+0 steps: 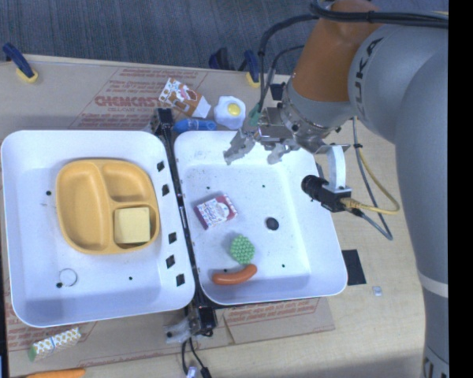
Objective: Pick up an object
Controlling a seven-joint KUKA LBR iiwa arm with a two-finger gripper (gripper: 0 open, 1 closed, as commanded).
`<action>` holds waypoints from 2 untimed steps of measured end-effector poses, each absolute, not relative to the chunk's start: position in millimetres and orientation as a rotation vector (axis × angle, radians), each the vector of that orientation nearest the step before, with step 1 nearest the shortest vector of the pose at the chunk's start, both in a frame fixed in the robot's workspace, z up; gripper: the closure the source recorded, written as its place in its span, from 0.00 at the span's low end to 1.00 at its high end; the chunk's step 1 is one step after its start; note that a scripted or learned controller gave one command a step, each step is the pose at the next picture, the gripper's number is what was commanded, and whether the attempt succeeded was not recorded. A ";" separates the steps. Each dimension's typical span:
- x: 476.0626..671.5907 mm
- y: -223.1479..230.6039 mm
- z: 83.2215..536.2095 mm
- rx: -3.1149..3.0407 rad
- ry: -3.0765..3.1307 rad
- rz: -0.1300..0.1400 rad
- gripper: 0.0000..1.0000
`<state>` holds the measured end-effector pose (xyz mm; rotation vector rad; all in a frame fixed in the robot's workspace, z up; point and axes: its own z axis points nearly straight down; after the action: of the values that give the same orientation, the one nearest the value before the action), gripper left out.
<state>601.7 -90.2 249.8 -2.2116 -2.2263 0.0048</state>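
1. Tool (256,150) hangs over the upper edge of the right bin (319,246), right of frame centre; its 2 fingers are spread apart with nothing between them.
2. Candidates lie in the right bin, below the tool: a small red-and-white packet (216,210) near the bin's left wall, a green knobbly ball (241,249) lower down, an orange sausage-shaped toy (235,274) at the lower edge, and a small dark disc (272,224) right of the packet.
3. Packet is nearest the tool. It looks light and flat, probably thin card or foil, so likely to slide or buckle. Best hold, by my judgement: pinch across its short sides, fingers coming down low enough to catch the edges.
4. Green ball looks light, rounded and textured; the texture should help friction, but it may roll off a glancing contact. Close across its widest part.
5. Sausage toy looks smooth, possibly slippery plastic; grip across its narrow middle. It sits close to the bin's lower wall, which may crowd a finger.
6. Left bin (24,290) carries a yellow divided plate (87,203) with a pale yellow block (132,225) in it, well apart from the tool.
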 end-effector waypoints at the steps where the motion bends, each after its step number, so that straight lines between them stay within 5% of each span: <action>1: 550.8 -95.7 92.1 -2.141 -2.296 0.002 0.00; 2: 475.8 -92.9 91.5 -1.918 -2.483 0.002 0.00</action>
<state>475.8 -92.9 91.5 -1.9176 -2.4830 0.0018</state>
